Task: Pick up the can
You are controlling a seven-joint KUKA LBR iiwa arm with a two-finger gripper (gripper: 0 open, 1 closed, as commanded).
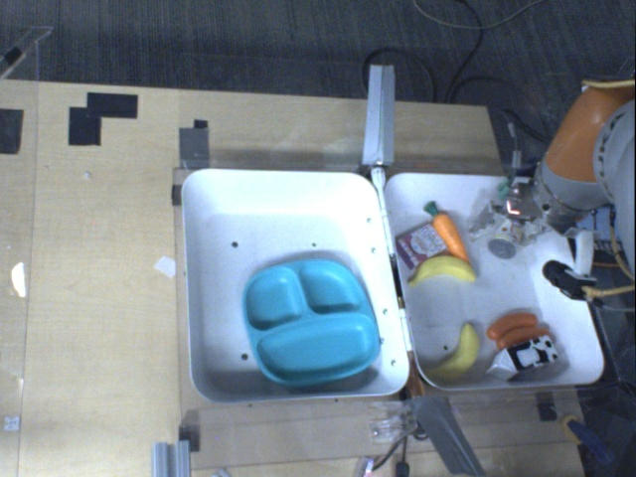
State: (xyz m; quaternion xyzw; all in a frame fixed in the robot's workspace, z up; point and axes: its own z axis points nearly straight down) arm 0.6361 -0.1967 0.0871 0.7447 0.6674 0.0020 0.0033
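Note:
A small grey metal can [502,247] shows its round end in the upper part of the right bin [517,311]. My gripper [514,219] is right over it at the bin's upper right, reaching in from the right, and touches or nearly touches the can's top side. The gripper body hides most of the can, so I cannot see a grasp.
A carrot [449,232], a purple packet [421,240] and a banana [442,270] lie left of the can. A second banana [460,351], a red sausage [514,327] and a black-and-white carton [534,353] lie near the front. A blue divided plate [310,320] is in the left bin [214,266].

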